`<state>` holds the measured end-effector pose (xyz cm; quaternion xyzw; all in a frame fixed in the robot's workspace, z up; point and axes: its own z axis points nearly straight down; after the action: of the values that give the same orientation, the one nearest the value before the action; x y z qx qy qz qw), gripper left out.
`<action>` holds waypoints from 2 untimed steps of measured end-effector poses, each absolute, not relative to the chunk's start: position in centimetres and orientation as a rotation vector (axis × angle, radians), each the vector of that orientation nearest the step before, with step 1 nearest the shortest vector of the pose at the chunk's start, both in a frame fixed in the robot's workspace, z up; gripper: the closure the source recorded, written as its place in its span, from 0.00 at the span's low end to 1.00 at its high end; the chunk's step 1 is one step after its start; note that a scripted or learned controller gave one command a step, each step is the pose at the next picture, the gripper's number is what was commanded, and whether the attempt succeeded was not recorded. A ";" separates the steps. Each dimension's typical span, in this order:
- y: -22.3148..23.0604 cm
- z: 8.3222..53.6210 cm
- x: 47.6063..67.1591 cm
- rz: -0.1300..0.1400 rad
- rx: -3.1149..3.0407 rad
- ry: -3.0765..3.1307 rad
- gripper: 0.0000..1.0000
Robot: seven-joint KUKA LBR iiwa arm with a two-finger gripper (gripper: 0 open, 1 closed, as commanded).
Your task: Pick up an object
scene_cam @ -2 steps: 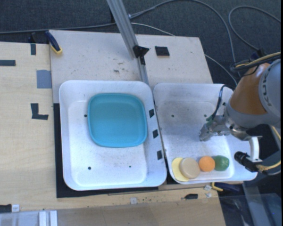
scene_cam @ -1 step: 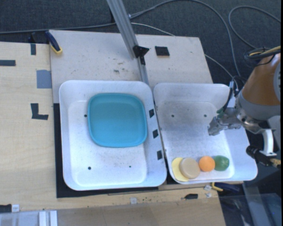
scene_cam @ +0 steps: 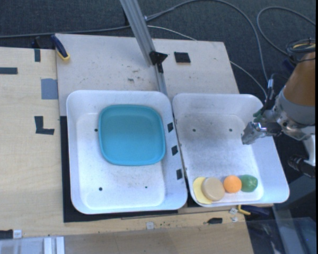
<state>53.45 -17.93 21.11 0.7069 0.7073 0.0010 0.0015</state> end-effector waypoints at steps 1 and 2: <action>-13.1 20.4 54.8 0.001 2.218 2.227 1.00; -7.4 21.6 55.9 0.002 2.216 2.228 1.00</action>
<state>55.88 -7.39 21.56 0.7051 0.7091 0.0006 -0.0003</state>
